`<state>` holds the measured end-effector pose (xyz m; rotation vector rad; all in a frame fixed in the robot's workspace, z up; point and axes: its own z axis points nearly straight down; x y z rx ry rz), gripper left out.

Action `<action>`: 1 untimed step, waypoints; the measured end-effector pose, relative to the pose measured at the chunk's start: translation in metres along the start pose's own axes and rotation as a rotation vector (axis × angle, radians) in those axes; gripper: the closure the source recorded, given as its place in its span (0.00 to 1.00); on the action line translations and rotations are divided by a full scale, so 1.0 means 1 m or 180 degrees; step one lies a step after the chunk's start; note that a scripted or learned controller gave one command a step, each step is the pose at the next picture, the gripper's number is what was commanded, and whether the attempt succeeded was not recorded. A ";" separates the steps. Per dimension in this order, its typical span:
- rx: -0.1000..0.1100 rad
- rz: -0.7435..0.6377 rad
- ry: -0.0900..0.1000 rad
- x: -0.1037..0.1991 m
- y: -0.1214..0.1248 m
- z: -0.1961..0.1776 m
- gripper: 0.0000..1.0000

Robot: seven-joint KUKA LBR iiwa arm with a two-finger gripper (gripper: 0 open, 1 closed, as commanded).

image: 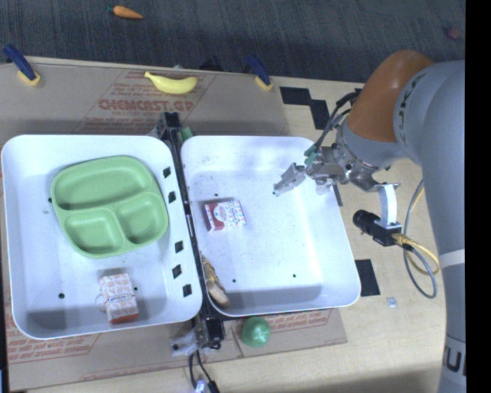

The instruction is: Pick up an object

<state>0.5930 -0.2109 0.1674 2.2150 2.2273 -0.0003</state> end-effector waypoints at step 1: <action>0.0003 0.0002 0.0004 0.000 0.064 -0.011 0.00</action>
